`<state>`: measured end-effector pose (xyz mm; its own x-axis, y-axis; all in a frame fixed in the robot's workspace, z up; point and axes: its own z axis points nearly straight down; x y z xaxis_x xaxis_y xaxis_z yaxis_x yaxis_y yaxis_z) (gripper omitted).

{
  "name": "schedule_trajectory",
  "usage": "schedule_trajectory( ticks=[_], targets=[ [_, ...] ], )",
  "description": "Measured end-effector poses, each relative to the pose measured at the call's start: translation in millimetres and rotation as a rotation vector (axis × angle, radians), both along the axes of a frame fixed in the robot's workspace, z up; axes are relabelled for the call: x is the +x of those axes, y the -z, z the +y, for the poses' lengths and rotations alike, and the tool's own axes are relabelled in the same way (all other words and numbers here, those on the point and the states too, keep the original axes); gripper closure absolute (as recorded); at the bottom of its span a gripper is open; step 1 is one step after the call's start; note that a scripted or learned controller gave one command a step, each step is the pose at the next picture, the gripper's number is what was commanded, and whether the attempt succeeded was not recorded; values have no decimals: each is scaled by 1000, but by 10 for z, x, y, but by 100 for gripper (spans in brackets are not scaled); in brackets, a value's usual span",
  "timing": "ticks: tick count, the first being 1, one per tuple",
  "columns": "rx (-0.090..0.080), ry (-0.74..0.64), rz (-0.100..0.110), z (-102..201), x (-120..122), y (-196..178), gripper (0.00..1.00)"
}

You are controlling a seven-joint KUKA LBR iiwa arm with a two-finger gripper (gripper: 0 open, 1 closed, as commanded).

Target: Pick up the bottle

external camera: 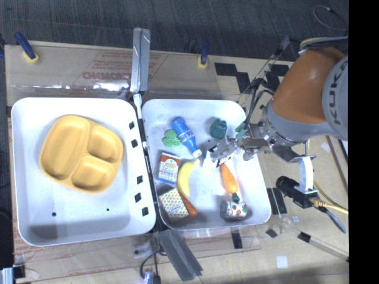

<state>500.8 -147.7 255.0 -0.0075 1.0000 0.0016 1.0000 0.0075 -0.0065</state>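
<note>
Bottle point(185, 136), blue: lying upper centre of right bin point(155, 112), beside green toy point(171, 138). Gripper point(220, 151): right of bottle, above carrot point(229, 179); opening cannot be told; nothing visibly held.

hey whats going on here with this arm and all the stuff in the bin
The arm reaches in from the right, its gripper hovering low over the right bin. The blue bottle it is meant to pick up lies just to its left, beside a banana and a carrot. The left bin holds a yellow divided tray.
</note>
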Motion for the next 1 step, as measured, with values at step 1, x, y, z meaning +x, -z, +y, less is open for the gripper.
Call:
schedule_trajectory(
  ticks=[1],
  targets=[
    [-3, 355, 0, 487, 658, 238, 0]
  ],
)
